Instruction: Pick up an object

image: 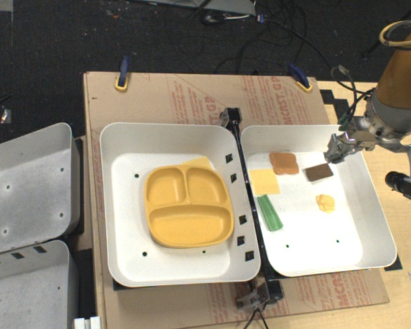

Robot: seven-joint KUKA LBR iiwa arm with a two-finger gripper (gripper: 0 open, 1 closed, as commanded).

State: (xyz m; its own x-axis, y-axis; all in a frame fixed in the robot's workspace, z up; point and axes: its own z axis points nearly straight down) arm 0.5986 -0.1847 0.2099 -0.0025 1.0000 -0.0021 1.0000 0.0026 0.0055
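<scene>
In the right bin [370, 252] lie a brown toast-like slab [284, 162], a dark brown rectangle [319, 173], a pale yellow square [264, 181], a green stick [269, 212] and a small yellow lump [325, 202]. My gripper [335, 149] hangs over the bin's upper right part, just above and to the right of the dark brown rectangle. Nothing shows between its fingers.
The left bin [116, 252] holds a yellow divided tray [189, 206] over a pale yellow sheet. Black clips run along the divider [241, 177] between the bins. Grey metal trays [27, 177] lie to the left of the bench. Cables cross the dark floor behind.
</scene>
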